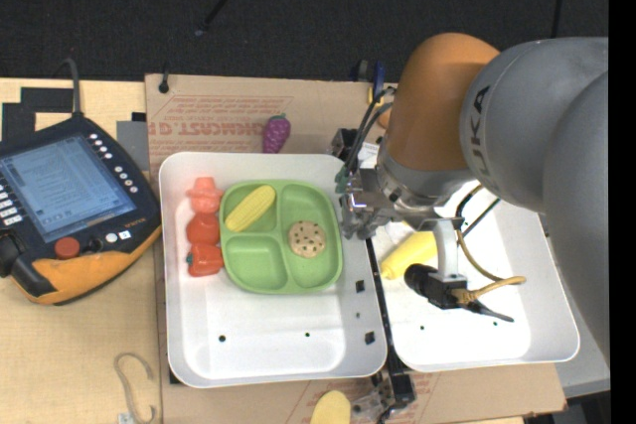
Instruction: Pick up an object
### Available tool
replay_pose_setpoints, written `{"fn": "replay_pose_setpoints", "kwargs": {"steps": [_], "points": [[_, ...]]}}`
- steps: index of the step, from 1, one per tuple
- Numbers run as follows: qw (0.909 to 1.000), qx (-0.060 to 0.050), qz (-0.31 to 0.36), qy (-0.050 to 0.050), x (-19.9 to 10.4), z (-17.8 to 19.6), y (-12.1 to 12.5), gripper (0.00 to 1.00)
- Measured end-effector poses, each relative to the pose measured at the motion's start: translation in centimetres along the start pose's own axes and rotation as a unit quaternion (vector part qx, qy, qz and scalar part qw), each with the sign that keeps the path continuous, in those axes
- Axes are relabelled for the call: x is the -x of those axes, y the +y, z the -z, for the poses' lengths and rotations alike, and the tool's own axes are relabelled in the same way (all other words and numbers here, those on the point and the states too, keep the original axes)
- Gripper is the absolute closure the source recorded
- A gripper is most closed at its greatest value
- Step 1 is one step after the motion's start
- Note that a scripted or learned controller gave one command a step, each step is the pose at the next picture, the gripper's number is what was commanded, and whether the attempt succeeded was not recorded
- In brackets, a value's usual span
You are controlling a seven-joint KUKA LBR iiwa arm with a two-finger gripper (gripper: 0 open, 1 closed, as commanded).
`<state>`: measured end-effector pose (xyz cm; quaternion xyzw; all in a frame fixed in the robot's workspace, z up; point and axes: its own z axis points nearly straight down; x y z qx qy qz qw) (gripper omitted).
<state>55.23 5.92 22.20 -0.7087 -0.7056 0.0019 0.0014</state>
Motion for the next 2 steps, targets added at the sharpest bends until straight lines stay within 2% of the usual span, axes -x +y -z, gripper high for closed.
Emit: {"fn": "replay_pose_setpoints", "kwargs": {"steps": [1, 2], "points": [[1.0, 0.002, 0.003, 0.0, 0.2, 0.9, 1.6, 1.0], [1.0, -0.001, 0.002, 0.0, 1.2, -0.2, 0.2, 1.0]]}}
